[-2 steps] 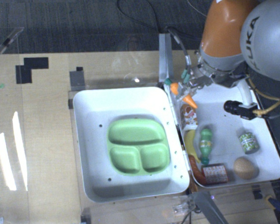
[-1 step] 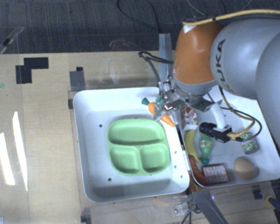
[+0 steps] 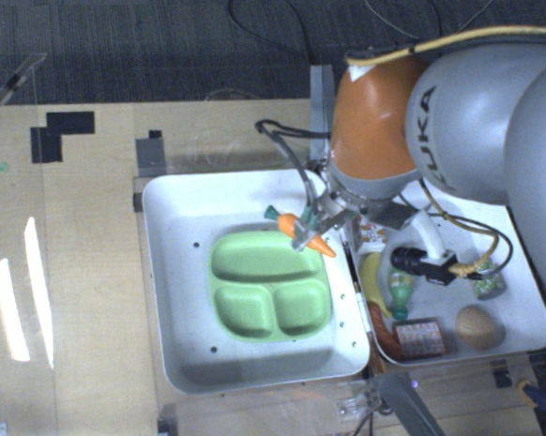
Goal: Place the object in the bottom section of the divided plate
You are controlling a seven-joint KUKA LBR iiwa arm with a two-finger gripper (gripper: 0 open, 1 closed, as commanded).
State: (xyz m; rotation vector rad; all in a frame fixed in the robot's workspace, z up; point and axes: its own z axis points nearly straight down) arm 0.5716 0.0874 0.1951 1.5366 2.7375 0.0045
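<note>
The carrot (image 3: pixel 305 234) sits between the fingers of the gripper (image 3: pixel 309 230), which are closed on it, over the upper right rim of the green plate (image 3: pixel 260 293) in the left bin (image 3: pixel 178 267).

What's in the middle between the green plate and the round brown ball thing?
In the camera view, between the green divided plate and the brown ball lie the touching bin walls, then a yellow banana-like piece, a green bottle and a small box.
</note>
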